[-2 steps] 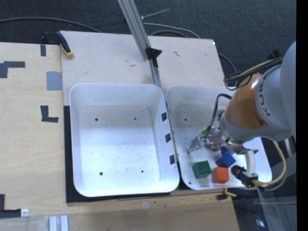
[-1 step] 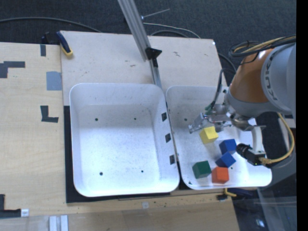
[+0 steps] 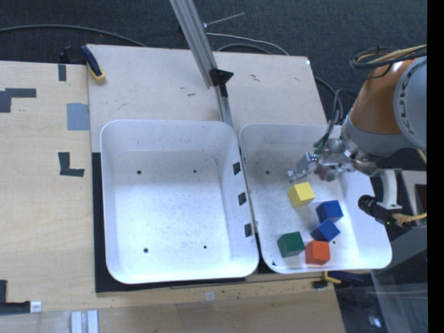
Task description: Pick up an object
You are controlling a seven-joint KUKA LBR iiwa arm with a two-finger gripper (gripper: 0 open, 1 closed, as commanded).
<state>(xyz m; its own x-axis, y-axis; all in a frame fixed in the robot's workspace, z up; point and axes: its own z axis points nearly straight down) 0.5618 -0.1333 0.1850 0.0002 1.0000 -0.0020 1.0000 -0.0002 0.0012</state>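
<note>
Reaching in from 3 o'clock, the arm (image 3: pixel 388 109) is seen over the right bin (image 3: pixel 277 141), with the gripper (image 3: pixel 305 171) hanging in that bin's upper half. Nothing is seen between its jaws, and whether they stand apart or together cannot be told at this resolution. Five cubes are found in the right bin's lower half. The yellow cube (image 3: pixel 301 193) lies nearest, just beside the gripper at its 6 o'clock, apparently not touched. Two blue cubes (image 3: pixel 329 210) are stacked close at the yellow cube's 4 o'clock, with the orange cube (image 3: pixel 318 252) and green cube (image 3: pixel 291 243) further on toward the bin's near wall. The cubes have no long axis; the yellow one sits slightly turned against the bin walls. It is judged that a short descent toward 6 o'clock would be needed to straddle it. The left bin (image 3: pixel 118 186) holds no cubes.
</note>
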